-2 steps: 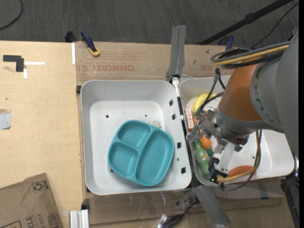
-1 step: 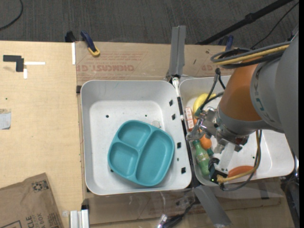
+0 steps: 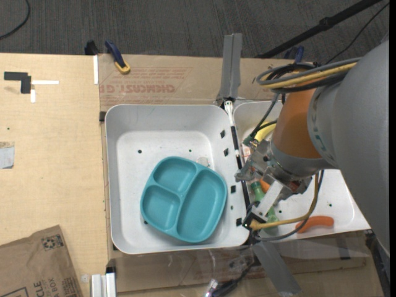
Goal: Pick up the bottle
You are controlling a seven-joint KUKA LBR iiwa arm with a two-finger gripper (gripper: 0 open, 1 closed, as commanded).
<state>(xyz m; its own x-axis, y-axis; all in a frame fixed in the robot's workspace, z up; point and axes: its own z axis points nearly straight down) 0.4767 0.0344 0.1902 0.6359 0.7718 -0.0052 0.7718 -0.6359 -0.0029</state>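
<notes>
From my station: arm (image 3: 322, 116) reaches in from the right, grey with its orange band, bent down over the right bin (image 3: 346, 218). Gripper (image 3: 263, 193) sits low at that bin's left wall, just right of the divider between the two bins; I cannot tell how it is set.

Under the gripper I see a slim whitish-and-green object (image 3: 267, 204), likely the bottle, mostly hidden. Its long axis runs diagonally, from far right to near left. No label readable on it.

An orange object (image 3: 315, 223) lies just to its right on the bin floor. Something yellow (image 3: 265, 130) shows at the far side of the bin.

Left bin (image 3: 124, 166) holds a teal three-compartment plate (image 3: 184, 198).

Cardboard on the surface beyond the bins carries red print (image 3: 151, 87), upside down, reading like "CHEMCAST". A brown bag (image 3: 37, 268) at near left shows partial "CLE" and "BOX".
</notes>
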